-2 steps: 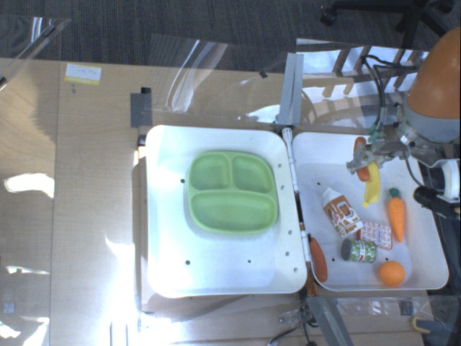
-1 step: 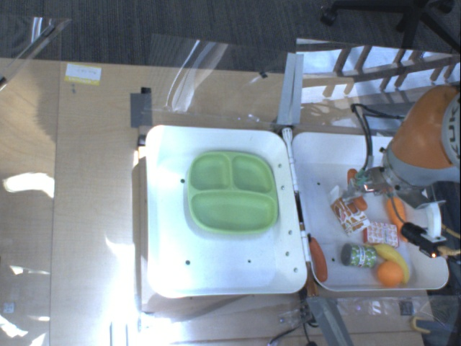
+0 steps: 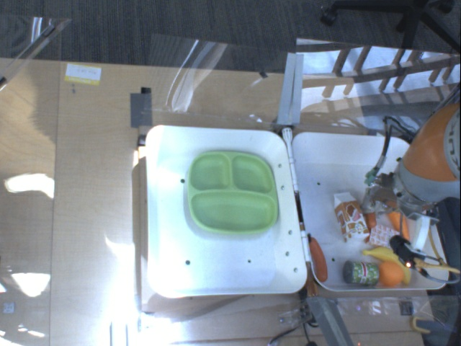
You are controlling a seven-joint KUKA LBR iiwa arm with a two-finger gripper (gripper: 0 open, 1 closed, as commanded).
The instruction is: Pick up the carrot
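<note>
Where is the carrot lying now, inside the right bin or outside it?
Inside, at the edge. The carrot lies along the left wall of the right bin, near its front corner, apart from the gripper.

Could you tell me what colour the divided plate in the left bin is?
Light green; the divided plate shows plainly in the camera view.

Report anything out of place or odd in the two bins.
The carrot is the odd one: it lies at the right bin's left edge, near the divider, apart from the other items clustered under the gripper. The green plate sits squarely in the left bin.
</note>
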